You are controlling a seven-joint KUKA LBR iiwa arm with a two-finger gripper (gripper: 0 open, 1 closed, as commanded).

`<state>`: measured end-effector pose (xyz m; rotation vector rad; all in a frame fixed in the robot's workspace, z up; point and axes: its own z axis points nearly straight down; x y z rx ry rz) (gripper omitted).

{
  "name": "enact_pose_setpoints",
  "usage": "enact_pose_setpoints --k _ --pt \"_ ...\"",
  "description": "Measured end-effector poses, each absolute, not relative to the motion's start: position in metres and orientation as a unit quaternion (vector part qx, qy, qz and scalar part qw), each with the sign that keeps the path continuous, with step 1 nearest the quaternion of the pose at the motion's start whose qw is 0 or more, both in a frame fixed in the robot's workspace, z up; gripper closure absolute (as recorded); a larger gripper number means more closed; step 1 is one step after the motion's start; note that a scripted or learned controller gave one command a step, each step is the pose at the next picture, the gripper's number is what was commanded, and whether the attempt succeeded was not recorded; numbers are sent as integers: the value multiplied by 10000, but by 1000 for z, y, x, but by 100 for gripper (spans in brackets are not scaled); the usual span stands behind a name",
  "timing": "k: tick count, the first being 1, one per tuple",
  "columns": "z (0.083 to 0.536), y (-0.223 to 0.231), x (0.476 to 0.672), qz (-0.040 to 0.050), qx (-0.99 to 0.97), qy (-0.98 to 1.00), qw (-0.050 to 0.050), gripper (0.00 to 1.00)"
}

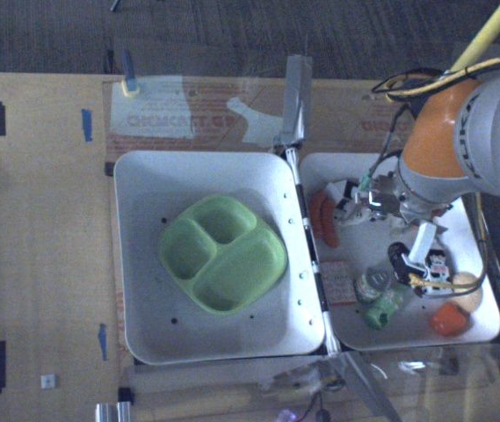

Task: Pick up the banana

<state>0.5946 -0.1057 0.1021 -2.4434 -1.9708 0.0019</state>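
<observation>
My gripper [351, 206] is low over the back left part of the right bin [487, 328], pointing left, with the grey arm and its orange band behind it to the right. Just left of the gripper, a red sausage-shaped thing [322, 219] lies along the bin's left wall. A pale yellowish rounded thing [468, 289] lies near the right wall, partly covered by the wrist hardware; I cannot tell what it is. The arm hides much of the bin's back half.
In the right bin's front lie a small can [373, 281], a green thing [383, 309] and an orange-red thing [447, 320]. The left bin [135, 323] holds a green divided plate [222, 253]. A metal divider [307, 236] separates the bins.
</observation>
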Motion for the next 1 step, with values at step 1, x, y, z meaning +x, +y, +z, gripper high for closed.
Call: enact_pose_setpoints --k 1 --pt "184 21 562 2 -8738 -4863 5 0"
